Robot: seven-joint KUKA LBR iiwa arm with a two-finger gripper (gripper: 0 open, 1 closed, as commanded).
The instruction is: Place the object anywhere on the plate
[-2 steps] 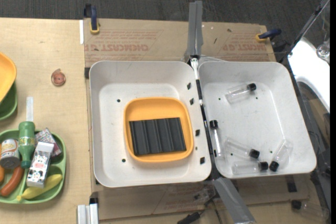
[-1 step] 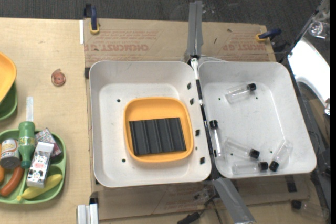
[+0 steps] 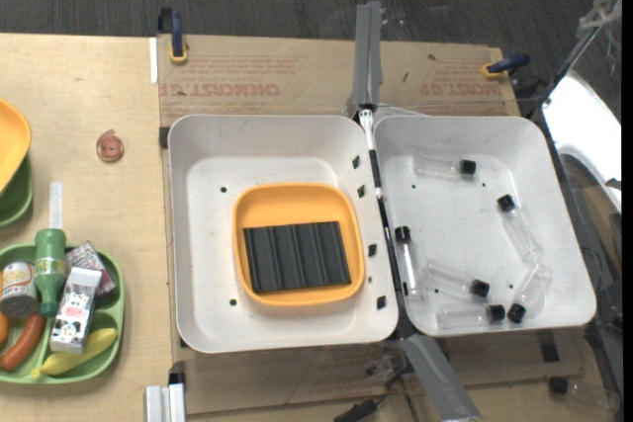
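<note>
An orange square plate (image 3: pixel 297 197) rests in the middle of the left white bin (image 3: pixel 198 242). On the plate lies a dark grey ribbed block (image 3: pixel 297 255), flat and covering most of the plate's floor. The right white bin (image 3: pixel 450 138) holds several clear vials with black caps, among them one at the back (image 3: pixel 445 167), one along the right side (image 3: pixel 519 224) and one near the front (image 3: pixel 455 280). Another vial (image 3: pixel 402 262) lies along the right bin's left wall.
A green tray (image 3: pixel 104 351) of toy food and a bottle stands at the bench's front left. A yellow bowl (image 3: pixel 10 153) sits at the left edge, with a small pink disc (image 3: pixel 110 146) near it. Clamps (image 3: pixel 174 37) (image 3: pixel 504 66) hold the cardboard behind the bins.
</note>
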